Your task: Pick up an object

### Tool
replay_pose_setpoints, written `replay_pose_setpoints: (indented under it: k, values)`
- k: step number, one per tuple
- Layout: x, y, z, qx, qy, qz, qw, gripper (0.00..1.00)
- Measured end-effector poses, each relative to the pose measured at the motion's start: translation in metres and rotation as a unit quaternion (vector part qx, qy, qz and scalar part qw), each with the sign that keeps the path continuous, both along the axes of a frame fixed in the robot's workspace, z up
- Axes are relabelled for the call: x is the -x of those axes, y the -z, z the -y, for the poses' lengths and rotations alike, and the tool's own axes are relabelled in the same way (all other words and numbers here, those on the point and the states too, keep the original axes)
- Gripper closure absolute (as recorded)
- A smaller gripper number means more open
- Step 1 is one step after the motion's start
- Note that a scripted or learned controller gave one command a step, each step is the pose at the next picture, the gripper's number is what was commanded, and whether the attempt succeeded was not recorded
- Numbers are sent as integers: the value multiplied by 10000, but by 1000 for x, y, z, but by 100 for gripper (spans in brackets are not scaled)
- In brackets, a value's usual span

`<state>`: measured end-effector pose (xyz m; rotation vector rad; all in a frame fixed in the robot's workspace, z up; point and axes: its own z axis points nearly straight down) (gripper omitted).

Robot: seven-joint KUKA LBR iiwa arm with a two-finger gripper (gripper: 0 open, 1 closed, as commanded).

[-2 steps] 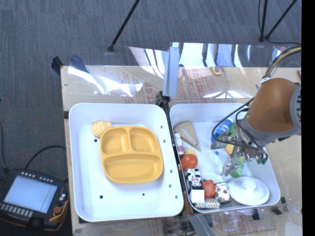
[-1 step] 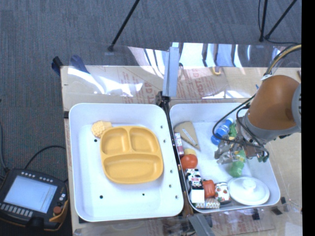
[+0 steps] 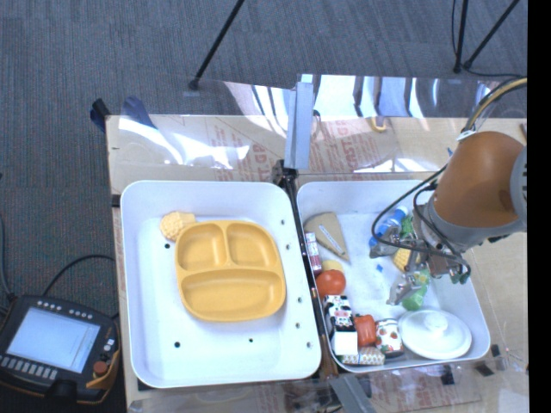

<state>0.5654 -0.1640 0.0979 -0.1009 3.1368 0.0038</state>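
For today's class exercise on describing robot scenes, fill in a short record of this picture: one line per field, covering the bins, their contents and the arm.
left bin: holds a yellow divided tray and a small yellow corn-like toy at its upper left corner
right bin: holds a white lidded dish, a red ball, a tan wedge and other small items
arm: reaches in from the right, over the right bin
gripper: low over a green item; grasp unclear
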Motion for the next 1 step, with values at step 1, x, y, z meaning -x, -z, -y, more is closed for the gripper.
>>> replay_pose_setpoints:
  k: [1]
  values:
    - [-2, -11, -1, -1, -14, 20, 10000, 100]
